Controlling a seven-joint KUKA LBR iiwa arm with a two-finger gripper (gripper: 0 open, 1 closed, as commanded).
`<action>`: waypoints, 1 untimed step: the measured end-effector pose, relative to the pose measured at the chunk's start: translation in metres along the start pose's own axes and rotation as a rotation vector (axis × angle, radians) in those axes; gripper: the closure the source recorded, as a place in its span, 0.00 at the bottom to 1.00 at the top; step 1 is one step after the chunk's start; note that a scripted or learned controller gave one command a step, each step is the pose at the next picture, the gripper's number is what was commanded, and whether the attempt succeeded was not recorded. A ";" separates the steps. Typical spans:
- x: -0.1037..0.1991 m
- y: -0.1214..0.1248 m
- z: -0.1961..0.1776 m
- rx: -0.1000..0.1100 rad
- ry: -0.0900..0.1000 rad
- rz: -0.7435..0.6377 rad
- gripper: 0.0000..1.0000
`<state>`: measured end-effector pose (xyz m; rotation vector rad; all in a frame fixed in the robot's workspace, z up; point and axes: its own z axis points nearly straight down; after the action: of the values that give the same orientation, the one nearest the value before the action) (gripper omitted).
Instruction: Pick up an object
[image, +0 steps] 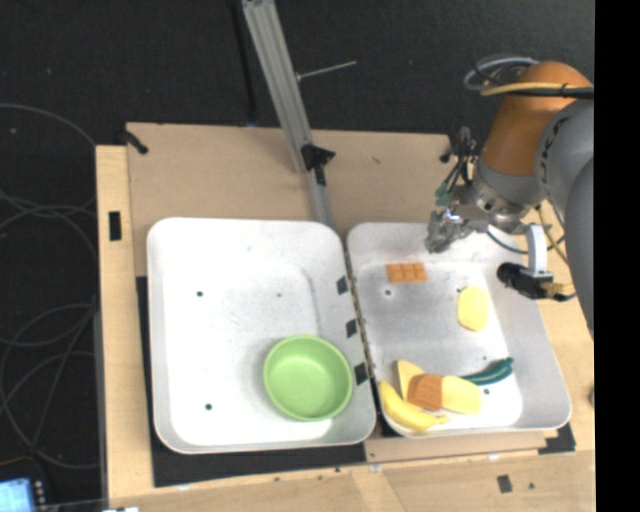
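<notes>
Currently claw (441, 232) is hovering over the right bin's (535, 385) far rim with nothing visibly between it, orange waffle piece (406, 273) lying just below-left, likely the nearest candidate.

Tan bench board (230, 170) under two white bins, on dark floor. Grey metal pole (285, 95) slanting from top centre down to the junction of the bins. Loose black cables (45, 240) along the left edge. Small blue-lit screen (18, 495) at lower left corner.
</notes>
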<state>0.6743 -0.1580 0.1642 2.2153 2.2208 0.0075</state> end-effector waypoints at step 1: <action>-0.001 0.001 -0.052 0.003 0.000 0.000 1.00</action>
<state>0.6751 -0.1589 0.2158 2.2168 2.2224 0.0036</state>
